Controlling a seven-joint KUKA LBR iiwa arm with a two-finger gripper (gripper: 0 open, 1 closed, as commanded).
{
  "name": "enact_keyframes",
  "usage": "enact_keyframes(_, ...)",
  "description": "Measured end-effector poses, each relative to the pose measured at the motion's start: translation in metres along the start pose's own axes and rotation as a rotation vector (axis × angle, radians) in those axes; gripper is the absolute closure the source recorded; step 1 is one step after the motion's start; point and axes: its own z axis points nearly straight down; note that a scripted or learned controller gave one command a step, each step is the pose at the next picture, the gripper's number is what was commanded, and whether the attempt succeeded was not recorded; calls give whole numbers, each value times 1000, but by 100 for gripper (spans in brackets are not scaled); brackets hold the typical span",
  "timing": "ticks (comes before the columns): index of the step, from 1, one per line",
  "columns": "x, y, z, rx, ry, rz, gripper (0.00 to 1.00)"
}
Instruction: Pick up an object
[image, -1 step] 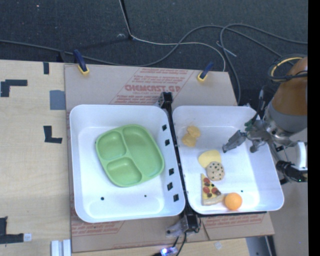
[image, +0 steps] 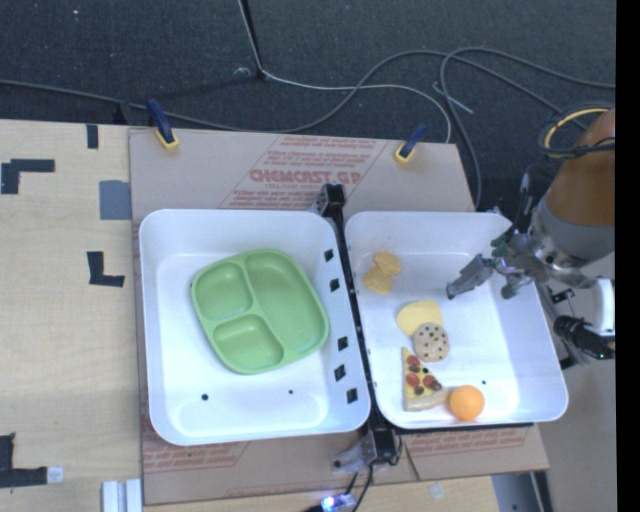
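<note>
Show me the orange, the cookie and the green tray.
orange (image: 466, 402), camera view, middle of the fruit
cookie (image: 431, 343), camera view, its speckled face
green tray (image: 260, 310), camera view, ridge where its compartments meet

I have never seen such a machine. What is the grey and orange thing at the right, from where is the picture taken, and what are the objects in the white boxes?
It is a robot arm, meant to pick up an object. Its gripper hangs over the right bin, holding nothing. One fixed camera looks down at a slant. The left bin holds a green divided plate. The right bin holds toy food: a yellow piece, a pale yellow slice, a cookie, a pizza slice and an orange ball.
</note>
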Motion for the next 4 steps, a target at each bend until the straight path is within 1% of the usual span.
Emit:
enact_keyframes(1,6,-1,64,6,1,0,0)
enact_keyframes(2,7,0,113,-3,0,0,0)
enact_keyframes(3,7,2,99,-7,1,-1,100)
enact_keyframes(4,12,0,37,-6,-1,-1,100)
